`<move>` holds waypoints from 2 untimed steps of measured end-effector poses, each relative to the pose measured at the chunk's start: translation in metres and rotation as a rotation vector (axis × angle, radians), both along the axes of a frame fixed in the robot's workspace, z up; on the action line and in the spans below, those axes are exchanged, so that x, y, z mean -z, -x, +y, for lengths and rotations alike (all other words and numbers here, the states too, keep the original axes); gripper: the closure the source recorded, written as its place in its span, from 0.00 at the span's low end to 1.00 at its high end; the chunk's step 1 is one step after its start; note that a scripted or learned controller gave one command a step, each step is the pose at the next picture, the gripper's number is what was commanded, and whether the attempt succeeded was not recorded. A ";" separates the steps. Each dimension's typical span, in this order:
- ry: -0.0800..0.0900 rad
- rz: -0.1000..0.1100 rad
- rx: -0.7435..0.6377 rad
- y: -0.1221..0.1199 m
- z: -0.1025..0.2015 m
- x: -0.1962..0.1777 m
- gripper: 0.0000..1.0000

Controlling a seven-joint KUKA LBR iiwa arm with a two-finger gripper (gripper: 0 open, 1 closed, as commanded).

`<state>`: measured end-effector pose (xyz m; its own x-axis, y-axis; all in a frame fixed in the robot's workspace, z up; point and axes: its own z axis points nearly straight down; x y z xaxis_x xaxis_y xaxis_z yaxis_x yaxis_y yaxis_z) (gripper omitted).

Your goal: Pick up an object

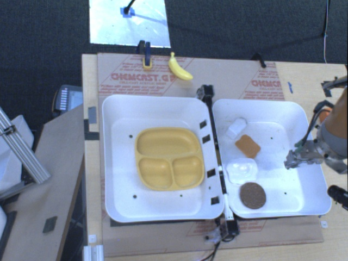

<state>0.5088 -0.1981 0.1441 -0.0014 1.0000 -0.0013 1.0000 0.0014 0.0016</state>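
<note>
The right bin (pixel 283 113) holds several small objects on its left side. A small white cup-like piece (pixel 236 128) lies at the back, with an orange-brown block (pixel 247 145) just in front of it. Nearer the front sit a white lumpy item (pixel 241 171) and a round brown disc (pixel 253 195). My gripper (pixel 294 160) hangs over the right part of this bin, well to the right of all these objects and touching none of them. Nothing shows in its grasp.
The left bin (pixel 117 118) holds a yellow divided plate (pixel 167 157). A yellow banana (pixel 179 68) lies on the board behind the bins, next to a yellow clamp (pixel 147 58). A black divider with clips (pixel 212 145) separates the two bins.
</note>
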 end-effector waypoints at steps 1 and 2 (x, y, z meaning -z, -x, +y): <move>0.002 -0.006 -0.003 -0.009 -0.006 -0.059 1.00; 0.001 -0.007 -0.004 -0.014 0.004 -0.113 1.00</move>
<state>0.5223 -0.1943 0.2571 -0.0056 1.0000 -0.0026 1.0000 0.0056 0.0081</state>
